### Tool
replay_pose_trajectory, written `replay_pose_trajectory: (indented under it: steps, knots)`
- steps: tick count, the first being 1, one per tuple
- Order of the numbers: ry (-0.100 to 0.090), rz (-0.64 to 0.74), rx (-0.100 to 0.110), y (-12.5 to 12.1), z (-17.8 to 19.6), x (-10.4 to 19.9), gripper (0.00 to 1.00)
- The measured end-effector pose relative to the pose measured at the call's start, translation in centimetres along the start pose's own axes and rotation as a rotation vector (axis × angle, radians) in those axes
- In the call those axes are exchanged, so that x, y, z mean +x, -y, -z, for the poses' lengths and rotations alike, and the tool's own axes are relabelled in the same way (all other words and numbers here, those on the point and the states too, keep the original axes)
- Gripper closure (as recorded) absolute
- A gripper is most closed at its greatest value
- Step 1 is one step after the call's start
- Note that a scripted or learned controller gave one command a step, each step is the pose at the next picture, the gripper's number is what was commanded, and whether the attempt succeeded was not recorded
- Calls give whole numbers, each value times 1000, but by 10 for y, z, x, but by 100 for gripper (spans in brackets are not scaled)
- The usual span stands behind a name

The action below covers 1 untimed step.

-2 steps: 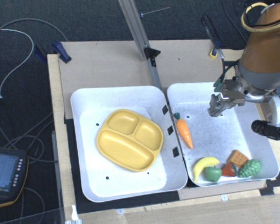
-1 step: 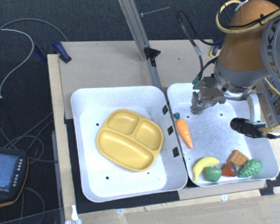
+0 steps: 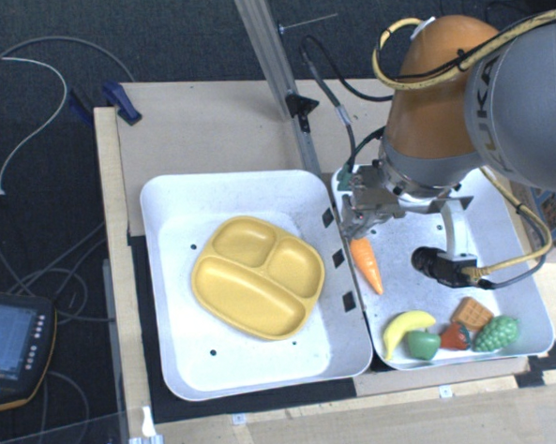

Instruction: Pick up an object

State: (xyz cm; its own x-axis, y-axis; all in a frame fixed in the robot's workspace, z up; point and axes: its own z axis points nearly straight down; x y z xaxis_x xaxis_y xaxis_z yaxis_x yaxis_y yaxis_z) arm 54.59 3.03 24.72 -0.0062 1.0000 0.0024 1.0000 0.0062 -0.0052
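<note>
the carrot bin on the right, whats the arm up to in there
The arm's end effector is down in the right bin, directly above the top end of the carrot, which lies by the bin's left wall. Whether it has gripped the carrot cannot be told. A banana, green apple, grapes and other toy food sit along the near edge. The left bin holds a yellow divided plate.

A divided plate (image 3: 258, 277) lies in the left bin (image 3: 165, 214); a carrot (image 3: 366, 263) lies in the right bin (image 3: 533, 327).
</note>
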Motion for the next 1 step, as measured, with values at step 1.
replay_pose_trajectory:
  steps: [1]
  knots:
    - [-1,1,0,1,-11,63,100]
